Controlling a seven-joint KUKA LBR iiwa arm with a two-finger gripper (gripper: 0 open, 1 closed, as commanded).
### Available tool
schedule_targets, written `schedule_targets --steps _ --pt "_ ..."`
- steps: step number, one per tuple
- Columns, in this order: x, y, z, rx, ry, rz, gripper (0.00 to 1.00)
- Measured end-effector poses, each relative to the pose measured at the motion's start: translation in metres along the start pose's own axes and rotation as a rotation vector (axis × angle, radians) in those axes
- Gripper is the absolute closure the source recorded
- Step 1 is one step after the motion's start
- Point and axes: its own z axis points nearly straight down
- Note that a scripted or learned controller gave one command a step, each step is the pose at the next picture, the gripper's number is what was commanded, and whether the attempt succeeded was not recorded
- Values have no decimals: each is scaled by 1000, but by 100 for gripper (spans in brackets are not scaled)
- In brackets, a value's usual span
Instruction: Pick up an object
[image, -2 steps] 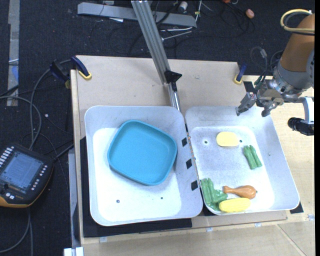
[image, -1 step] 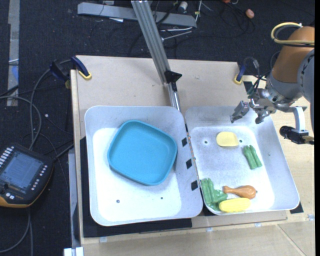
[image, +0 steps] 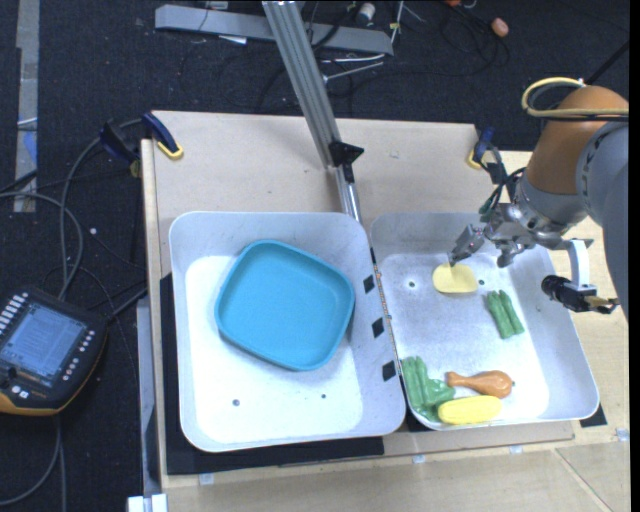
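Large square blue plastic plate (image: 285, 303) lies in the left white bin (image: 190, 240). My tool (image: 483, 247) hangs over the right white bin's (image: 565, 355) far side, fingers spread wide, just beside a flat pale-yellow piece (image: 456, 280).

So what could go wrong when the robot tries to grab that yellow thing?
The pale yellow piece looks flat against the right bin floor, so the gripper above its edge may slide off and close on nothing. It also seems lined up with the piece's rim, not its middle, so a push might just nudge it toward the green bean.
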Motion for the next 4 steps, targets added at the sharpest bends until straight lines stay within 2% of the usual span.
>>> schedule_targets --steps 1,3,4 --pt "0 1 -13 -5 -2 -1 100" --pt "8 3 -112 -9 -2 0 100" --pt "56 11 -117 -5 0 -3 100"
